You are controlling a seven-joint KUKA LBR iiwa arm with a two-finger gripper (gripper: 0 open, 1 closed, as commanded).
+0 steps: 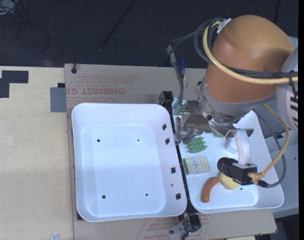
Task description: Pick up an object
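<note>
Orange sausage-looking thing (pixel 209 189) sits closest to me, down by the near edge of the right bin (pixel 272 199), with a yellow lump (pixel 229 182) just beside its far end. A bit further back there's a small green-and-white checked pad (pixel 197 165), and behind that a green leafy piece (pixel 197 145). So all the stuff to pick up is in the right bin, mostly toward its left side. The tool (pixel 184 129) is over that bin's back-left part, right by the wall between the two bins and just beside the leafy piece. Honestly I can't tell if it's wide or narrow, since the big orange dome of the arm (pixel 244 54) hangs over it. The left bin (pixel 121 164) sits alongside, and both rest on a cardboard sheet (pixel 116 84) on the pale wooden worktop (pixel 26 159).
</note>
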